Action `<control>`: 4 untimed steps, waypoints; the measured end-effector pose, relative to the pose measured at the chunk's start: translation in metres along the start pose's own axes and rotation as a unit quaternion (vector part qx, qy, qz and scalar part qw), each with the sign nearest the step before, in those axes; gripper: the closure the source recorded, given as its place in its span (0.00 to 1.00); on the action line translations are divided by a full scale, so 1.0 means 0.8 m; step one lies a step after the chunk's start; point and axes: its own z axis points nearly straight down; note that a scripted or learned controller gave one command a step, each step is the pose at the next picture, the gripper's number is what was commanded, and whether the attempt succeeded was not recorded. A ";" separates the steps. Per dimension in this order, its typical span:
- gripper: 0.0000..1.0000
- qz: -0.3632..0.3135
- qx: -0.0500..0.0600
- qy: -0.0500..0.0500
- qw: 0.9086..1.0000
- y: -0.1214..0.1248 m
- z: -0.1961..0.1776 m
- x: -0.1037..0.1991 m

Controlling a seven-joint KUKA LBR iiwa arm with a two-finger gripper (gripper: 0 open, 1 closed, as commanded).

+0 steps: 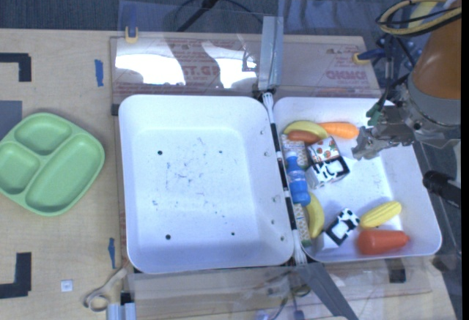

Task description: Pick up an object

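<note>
Nearest the pincer [364, 150], just toward the bin divider from its tips, you are looking at a small patterned carton [325, 160] lying tilted among the other items, with an orange carrot [338, 130] just beyond the tips against the back wall of the right bin [432, 227]. Nothing is sitting between the tips, so you are not carrying anything yet; whether they are standing apart or together I cannot tell, because the wrist is hiding them from above. The arm is reaching in over the right rim, which is why the wrist is hanging over that bin's back half.

Past the carton, a yellow banana [304, 127] and a red-brown block [298, 137] are lying against the divider, and a blue bottle [296, 178] is stretched along it, probably because loose things are sliding to the low edges. Well on the near side of the pincer, you are seeing a second banana [316, 216], a black-and-white die [341, 225], a yellow corn cob [380, 213] and a red pepper [382, 240] grouped in the front corner.

Any of these is serving as the object to pick; the carton and carrot seem the easiest reach. Farther off across the divider, the left bin [139, 121] is sitting alone, and farthest away a green divided plate [50, 162] is resting on the bench.
</note>
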 end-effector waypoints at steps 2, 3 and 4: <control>1.00 -0.087 -0.001 0.000 0.996 0.041 -0.027 0.044; 1.00 -0.140 -0.002 -0.001 0.990 -0.015 -0.095 -0.014; 1.00 -0.090 -0.002 -0.001 0.996 0.037 -0.176 0.021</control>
